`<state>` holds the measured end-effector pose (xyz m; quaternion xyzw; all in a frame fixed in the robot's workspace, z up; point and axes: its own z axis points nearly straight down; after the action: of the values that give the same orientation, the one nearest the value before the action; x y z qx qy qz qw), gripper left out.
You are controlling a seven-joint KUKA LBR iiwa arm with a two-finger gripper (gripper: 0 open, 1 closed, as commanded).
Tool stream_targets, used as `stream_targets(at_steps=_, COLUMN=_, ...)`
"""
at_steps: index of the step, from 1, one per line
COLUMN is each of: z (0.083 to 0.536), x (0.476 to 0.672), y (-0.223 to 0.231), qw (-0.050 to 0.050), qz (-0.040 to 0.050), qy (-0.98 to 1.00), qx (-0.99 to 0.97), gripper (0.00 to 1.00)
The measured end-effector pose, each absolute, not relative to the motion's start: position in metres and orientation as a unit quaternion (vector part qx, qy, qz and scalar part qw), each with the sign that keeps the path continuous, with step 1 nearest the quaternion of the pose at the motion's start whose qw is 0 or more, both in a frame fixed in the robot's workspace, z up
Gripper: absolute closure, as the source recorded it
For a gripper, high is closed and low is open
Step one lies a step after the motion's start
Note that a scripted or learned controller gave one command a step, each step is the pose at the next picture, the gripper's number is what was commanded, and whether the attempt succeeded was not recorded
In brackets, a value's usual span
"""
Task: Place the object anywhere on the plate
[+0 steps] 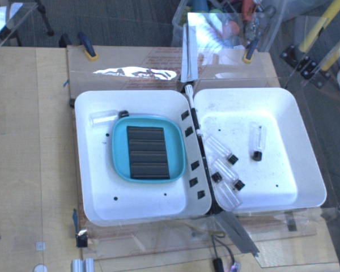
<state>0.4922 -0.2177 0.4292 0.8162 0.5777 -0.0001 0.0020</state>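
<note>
Plate in teal with a dark ribbed insert in the left bin, one clear tube just beside its far-left corner, more capped tubes in the right bin, we cannot tell the jaws' state.

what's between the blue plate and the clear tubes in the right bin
In the camera view, the bins' touching rims, carrying a row of small black clips, separate the blue plate from the clear tubes.
</note>
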Motion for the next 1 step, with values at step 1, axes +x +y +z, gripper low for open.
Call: stream_targets(at_steps=1, z=0.4345, x=0.4798, y=-0.1635, qw=-0.002, qz=-0.0018, qy=0.51, qx=0.86, gripper=0.0)
